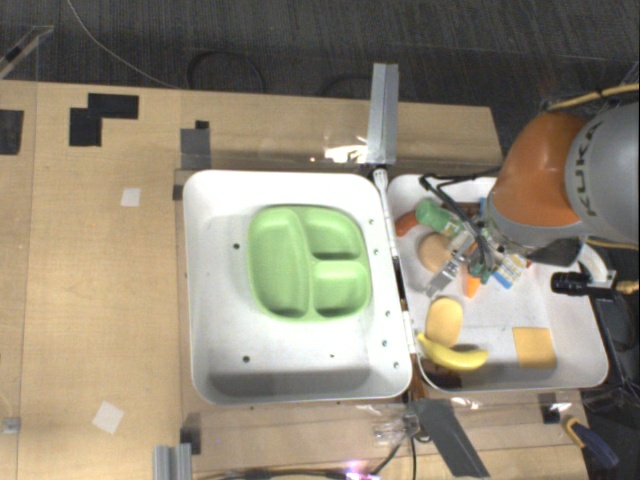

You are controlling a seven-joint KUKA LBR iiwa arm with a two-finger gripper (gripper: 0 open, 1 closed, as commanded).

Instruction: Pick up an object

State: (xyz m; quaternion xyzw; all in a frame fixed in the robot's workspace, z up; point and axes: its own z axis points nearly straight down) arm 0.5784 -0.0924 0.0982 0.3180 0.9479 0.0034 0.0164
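Here, bench: a light wooden bench (pixel 90 298) holds two white bins side by side.
Left bin: the left bin (pixel 215 368) holds a green tray (pixel 305 261) with three sections, lying flat near the middle.
Right bin: the right bin (pixel 580 363) holds the small things to pick from.
Arm: the grey arm with its orange band (pixel 535 173) reaches in from the right, over the top part of the right bin.
Gripper: the gripper (pixel 455 258) hangs low over the left part of the right bin; I cannot tell if it is open or closed, or if it grips anything.
Near the gripper: a green thing (pixel 432 213), a red thing (pixel 405 224) and a tan round thing (pixel 433 252) lie close to it.
Orange bit: a small orange piece (pixel 472 287) sits just below the gripper.
Front of bin: a yellow round fruit (pixel 445 318) touches a banana (pixel 455 355) right below it.
Block: a yellow block (pixel 533 346) lies apart, to the right of the banana.
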